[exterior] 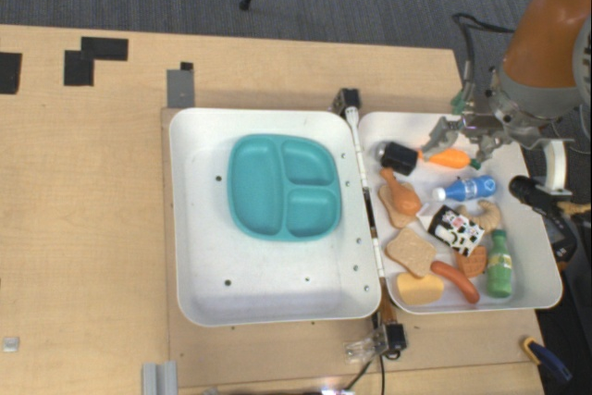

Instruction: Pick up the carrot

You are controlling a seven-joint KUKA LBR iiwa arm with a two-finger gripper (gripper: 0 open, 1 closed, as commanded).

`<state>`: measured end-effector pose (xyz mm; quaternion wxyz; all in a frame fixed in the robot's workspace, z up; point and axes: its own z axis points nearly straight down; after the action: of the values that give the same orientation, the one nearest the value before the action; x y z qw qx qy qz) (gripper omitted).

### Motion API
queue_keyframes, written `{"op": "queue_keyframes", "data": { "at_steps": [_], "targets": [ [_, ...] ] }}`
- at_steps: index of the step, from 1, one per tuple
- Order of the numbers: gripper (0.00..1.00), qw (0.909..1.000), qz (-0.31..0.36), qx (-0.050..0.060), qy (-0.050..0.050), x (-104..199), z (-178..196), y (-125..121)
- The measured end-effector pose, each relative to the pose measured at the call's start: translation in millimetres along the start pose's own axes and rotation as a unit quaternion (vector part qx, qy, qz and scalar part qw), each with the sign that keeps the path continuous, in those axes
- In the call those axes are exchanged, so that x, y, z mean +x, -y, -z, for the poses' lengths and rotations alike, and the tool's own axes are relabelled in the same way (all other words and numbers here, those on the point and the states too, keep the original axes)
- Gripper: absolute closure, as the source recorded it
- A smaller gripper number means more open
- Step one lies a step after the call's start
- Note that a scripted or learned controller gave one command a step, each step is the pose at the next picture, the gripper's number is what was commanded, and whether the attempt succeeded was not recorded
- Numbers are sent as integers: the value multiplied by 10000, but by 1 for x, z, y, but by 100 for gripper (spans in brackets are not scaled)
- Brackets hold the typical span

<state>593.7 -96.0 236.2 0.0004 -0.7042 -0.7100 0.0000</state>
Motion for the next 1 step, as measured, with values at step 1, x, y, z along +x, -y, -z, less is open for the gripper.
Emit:
{"op": "queue_keyframes", "data": {
  "at_steps": [1],
  "targets": [
    [0,9986,-518,-95,13,2,-131,2]
  ]
}}
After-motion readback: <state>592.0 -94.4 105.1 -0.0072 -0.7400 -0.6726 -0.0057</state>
